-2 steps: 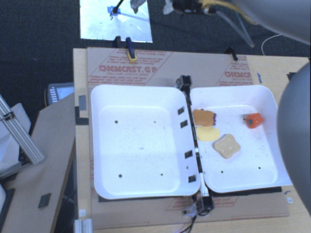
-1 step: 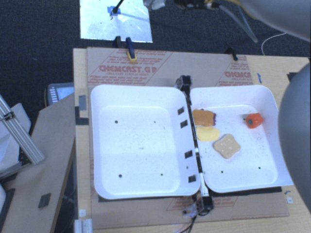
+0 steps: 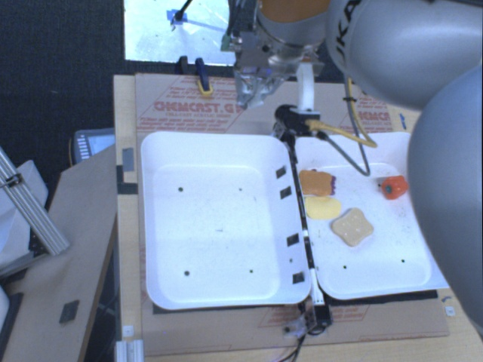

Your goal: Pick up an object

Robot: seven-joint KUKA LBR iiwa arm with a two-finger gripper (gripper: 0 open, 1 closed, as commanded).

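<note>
Poised at the top centre of the frame, the end effector (image 3: 253,89) hangs above the worktop (image 3: 189,108) beyond the bins' far rims — whether it is wide or narrow I cannot tell, and nothing shows in it. Nothing is picked yet. Candidates lie in the right white bin (image 3: 377,277): a tan toast-shaped slice (image 3: 352,227), a flat yellow disc (image 3: 323,208), an orange-brown block (image 3: 316,182) near the divider, and a small red-orange piece (image 3: 392,188) further right. Toast, disc and block crowd together — the red piece has more open room
</note>
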